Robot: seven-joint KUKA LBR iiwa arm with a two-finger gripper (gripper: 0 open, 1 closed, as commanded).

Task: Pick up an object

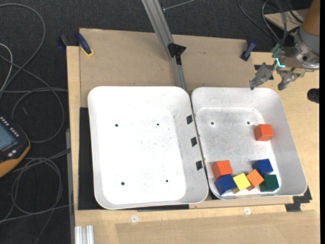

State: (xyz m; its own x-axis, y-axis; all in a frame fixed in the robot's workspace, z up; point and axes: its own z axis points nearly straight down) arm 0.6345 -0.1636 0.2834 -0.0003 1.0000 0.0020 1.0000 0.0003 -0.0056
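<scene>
A robotics lab or test workshop is being shown: a plain plywood bench is being held by blue clamps, two shallow white plastic bins are being kept side by side on it, loose black cables are being left trailing over dark carpet, and a slanted aluminium rail is being mounted above

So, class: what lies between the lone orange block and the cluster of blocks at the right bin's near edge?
In the camera view, nothing: bare speckled white bin floor separates the lone orange block from the cluster.
</scene>
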